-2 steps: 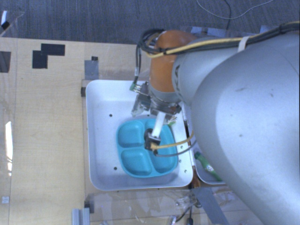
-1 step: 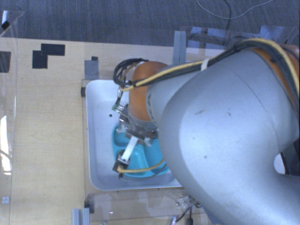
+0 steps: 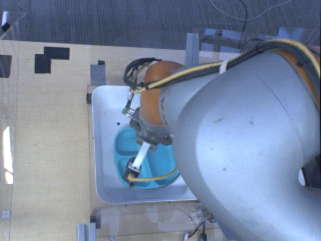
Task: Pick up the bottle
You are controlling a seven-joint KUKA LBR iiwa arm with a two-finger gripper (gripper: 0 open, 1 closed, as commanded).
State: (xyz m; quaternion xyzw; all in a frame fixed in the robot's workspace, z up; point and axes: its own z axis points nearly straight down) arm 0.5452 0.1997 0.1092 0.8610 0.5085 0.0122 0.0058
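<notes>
Bottle: I cannot tell from my feed where it lies, since the grey arm (image 3: 251,134) reaching in from the right covers the right of the scene and part of the bin. Pincer (image 3: 148,134): set low over the blue dish (image 3: 161,165), directly beneath the orange band (image 3: 153,97) above the wrist; whether it is open or closed I cannot tell, as the wrist hides its tip from above. Blue dish: a shallow, round-cornered dish with raised dividers between its compartments, resting in the near half of the white bin (image 3: 106,134), its left rim close to the bin's left wall. White bin: its far-left floor is bare white, marked by one small dark speck (image 3: 119,124); its right side passes under the arm. Desk (image 3: 50,144): pale wood stretching away to the left, bearing black angular marks (image 3: 51,59) at the far left and a short grey post (image 3: 98,73) just beyond the bin's far-left corner. Floor (image 3: 125,9): grey-blue carpet beyond the desk's far edge, with a thin pale cable (image 3: 235,4) looped on it at the far right.
</notes>
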